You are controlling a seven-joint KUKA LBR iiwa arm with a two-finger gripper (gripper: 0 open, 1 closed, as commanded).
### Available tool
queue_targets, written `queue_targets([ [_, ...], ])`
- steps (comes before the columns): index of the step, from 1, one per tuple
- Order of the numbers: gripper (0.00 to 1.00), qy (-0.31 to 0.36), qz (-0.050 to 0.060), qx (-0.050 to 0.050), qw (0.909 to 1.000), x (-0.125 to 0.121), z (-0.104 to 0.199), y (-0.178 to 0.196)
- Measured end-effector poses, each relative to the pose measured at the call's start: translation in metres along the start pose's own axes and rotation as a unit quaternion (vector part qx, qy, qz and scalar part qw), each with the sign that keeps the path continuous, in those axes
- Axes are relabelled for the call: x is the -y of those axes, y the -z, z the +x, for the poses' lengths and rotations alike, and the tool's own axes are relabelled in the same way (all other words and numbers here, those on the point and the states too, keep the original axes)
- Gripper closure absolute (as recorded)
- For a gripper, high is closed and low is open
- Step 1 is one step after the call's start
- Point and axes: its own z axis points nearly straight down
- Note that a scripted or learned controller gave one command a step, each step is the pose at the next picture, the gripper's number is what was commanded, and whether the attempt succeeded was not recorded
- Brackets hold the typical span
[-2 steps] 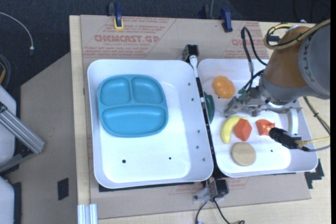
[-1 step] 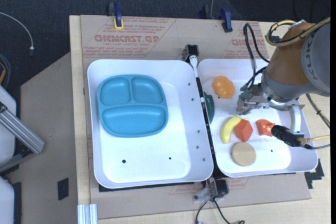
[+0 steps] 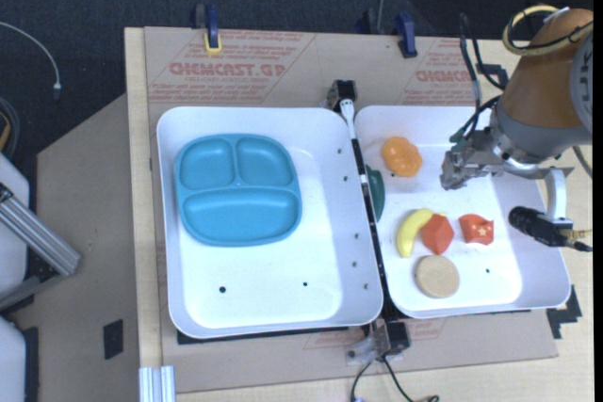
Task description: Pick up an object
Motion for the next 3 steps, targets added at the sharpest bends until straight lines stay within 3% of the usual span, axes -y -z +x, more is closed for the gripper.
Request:
queue_targets([
  [1, 1.0, 0.0, 0.0, 0.0, 1.0, -0.002, 0.0, 0.054],
  [2, 1.0, 0.003, 0.002, -0.001, 1.0, -0.02, 0.053, 0.053],
  [3, 1.0, 0.002, 0.002, -0.001, 1.0, -0.019, 0.107, 0.064],
])
